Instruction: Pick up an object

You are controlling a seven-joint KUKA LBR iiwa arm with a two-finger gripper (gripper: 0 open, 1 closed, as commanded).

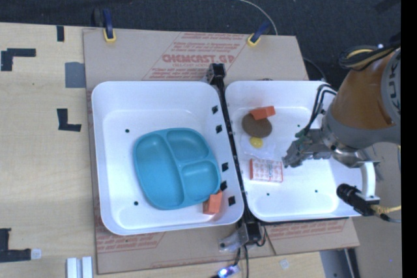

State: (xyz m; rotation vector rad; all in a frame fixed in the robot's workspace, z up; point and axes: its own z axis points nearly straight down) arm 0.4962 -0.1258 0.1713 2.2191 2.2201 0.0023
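Hovering low in the right bin (306, 205), your claw (291, 158) sits just beside the red-and-white packet (266, 171); I cannot tell its state, so you're at the approach step, and next you must centre over it and descend. Beyond lie one yellow piece (257, 142), one brown disc (256, 125) and one orange block (264, 113); the left bin (117, 97) holds one blue divided plate (176, 166) and one orange block (212, 203).

Bench (39, 159) w/ cardboard sheet (195, 52); two white bins (104, 101) on it.

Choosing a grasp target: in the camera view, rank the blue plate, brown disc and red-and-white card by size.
1. blue plate
2. red-and-white card
3. brown disc; the last two look close.
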